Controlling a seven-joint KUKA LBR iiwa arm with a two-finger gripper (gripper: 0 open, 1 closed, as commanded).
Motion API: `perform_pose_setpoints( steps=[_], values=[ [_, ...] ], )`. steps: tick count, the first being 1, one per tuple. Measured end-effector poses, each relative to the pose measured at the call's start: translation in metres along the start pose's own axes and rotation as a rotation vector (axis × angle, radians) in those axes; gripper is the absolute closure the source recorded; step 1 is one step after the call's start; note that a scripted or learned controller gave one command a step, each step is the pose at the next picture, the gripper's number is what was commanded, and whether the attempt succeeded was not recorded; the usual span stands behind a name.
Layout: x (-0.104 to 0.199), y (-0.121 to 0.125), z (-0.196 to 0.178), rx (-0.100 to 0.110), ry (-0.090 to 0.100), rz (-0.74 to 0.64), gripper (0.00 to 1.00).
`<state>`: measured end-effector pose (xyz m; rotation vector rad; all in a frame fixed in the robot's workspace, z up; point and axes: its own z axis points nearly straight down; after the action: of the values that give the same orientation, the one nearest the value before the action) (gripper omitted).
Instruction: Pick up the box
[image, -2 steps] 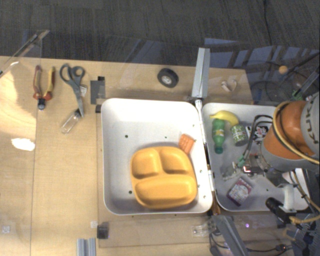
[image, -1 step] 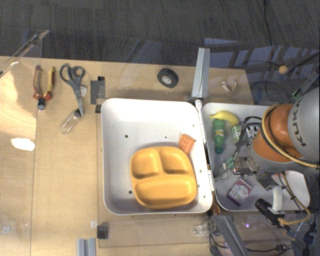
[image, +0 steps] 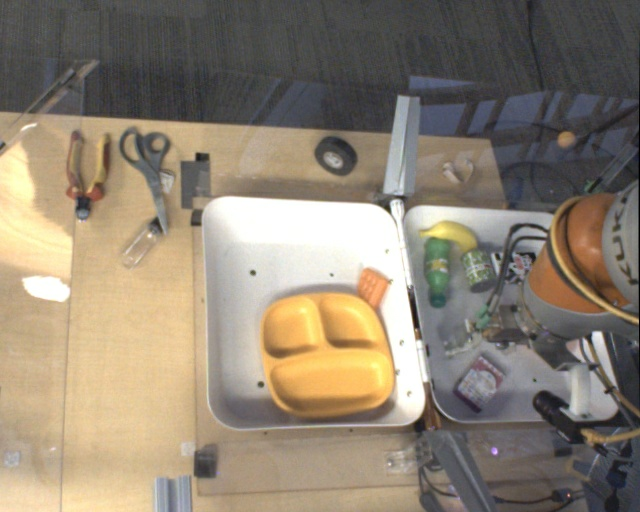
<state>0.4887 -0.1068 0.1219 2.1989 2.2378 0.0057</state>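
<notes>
A: Box: where is it found?

B: It is seen lying flat low in the right bin, lower right of the frame, nothing closed around it.

A: And the gripper?

B: It is placed just up-frame of the box. Whether it is open or closed cannot be told. The approach is judged to be in hand; the grasp is not yet made.

A: What is called for next?

B: A short shift down-frame, centred over the box, well apart from the green bottle.
</notes>
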Motion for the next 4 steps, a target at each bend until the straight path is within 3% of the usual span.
perform_pose_setpoints(
  steps=[1,2,3,4],
  values=[
    [0.0,-0.001,0.022,0.002,0.001,0.01,0.0],
    [0.018,0.002,0.032,-0.009,-0.004,0.046,0.0],
    [0.001,0.0,-0.01,0.0,0.0,-0.031,0.0],
    [0.007,0.0,0.003,0.001,0.001,-0.097,0.0]
  ],
)
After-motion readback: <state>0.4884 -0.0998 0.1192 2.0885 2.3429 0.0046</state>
